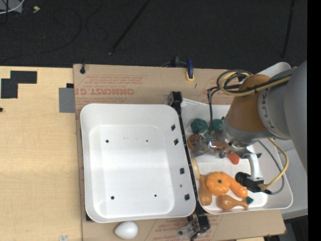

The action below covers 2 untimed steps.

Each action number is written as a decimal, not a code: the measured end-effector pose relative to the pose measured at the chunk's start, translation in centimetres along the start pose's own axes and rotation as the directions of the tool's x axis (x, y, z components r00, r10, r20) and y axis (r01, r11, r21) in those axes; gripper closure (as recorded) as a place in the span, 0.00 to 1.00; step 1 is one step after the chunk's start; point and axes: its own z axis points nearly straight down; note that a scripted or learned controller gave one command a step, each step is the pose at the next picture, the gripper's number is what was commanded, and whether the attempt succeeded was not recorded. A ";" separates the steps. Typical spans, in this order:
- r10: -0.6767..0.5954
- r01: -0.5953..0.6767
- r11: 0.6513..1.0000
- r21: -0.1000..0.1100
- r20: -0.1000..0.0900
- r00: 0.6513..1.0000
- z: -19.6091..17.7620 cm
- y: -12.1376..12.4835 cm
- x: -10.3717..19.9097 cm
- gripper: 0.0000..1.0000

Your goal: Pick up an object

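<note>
The toy pumpkin point(218, 183) looks light, hard and slippery, best pinched across its ribs; the gripper point(208, 143) state I cannot tell.

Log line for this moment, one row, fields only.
arm: over right bin | gripper: low among toys | pumpkin: lying in bin | grasp: unconfirmed

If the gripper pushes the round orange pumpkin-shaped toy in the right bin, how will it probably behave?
The orange pumpkin-shaped toy looks rounded, so it may roll. Its glossy surface may slip. The tan pear-shaped toy touching it would likely shift too.
</note>
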 end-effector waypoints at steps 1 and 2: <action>0.003 -0.003 1.000 0.002 -0.001 1.000 -0.9 0.0 -0.1 1.00; -0.004 0.004 1.000 -0.020 0.002 1.000 -20.9 3.5 1.7 1.00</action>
